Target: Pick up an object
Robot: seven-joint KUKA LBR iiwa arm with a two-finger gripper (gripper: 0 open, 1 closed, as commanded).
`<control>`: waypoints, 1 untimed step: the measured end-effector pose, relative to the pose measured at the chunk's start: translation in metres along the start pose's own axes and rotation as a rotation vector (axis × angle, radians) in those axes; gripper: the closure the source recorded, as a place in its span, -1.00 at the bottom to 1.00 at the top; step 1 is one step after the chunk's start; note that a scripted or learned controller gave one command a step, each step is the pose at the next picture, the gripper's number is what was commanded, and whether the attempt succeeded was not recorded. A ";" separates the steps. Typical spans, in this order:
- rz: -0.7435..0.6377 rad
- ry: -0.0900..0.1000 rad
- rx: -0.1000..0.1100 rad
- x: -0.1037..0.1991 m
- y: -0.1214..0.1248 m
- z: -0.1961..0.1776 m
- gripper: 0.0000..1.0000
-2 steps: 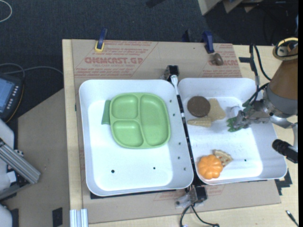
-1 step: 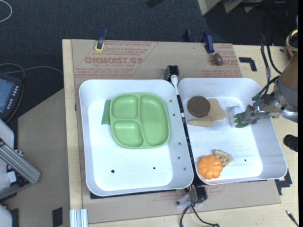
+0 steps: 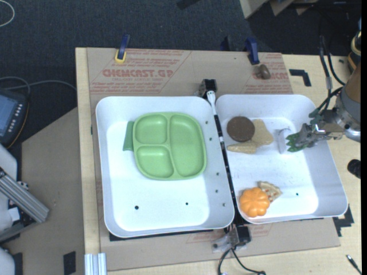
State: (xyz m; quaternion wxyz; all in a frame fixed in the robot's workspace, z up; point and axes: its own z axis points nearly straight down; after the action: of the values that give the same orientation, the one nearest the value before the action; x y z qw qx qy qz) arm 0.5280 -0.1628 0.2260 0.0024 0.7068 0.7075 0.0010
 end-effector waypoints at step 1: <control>-0.002 0.004 0.008 0.048 -0.006 0.010 1.00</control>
State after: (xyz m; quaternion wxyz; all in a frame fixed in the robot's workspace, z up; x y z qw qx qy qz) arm 0.5217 -0.1147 0.2162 -0.0019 0.7059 0.7083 -0.0004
